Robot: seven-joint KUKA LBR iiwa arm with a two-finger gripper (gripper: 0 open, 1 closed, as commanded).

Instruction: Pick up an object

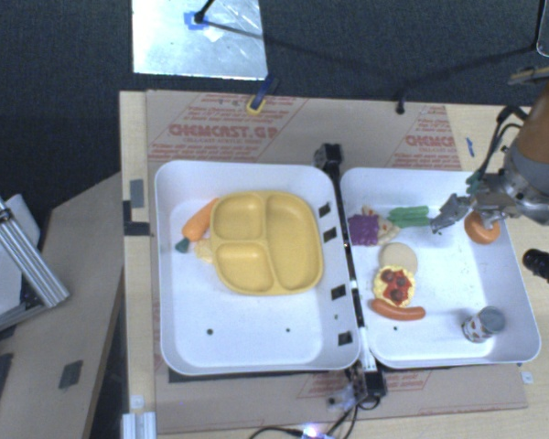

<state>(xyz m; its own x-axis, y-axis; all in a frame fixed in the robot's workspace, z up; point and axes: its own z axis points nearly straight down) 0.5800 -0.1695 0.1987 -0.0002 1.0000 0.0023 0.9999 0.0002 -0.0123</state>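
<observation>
My gripper hangs over the far right part of the right bin, coming in from the right on the grey arm with its orange band. Just below it lies a round orange object, partly covered by the gripper. Left of it are a green toy and a purple toy. Further forward lie a beige disc, a yellow-and-red pizza-like piece, a red sausage and a small tin.
The left bin holds a yellow divided plate with a carrot at its left edge. A ridge with black clips separates the bins. A shiny metal sheet lies beyond the bench.
</observation>
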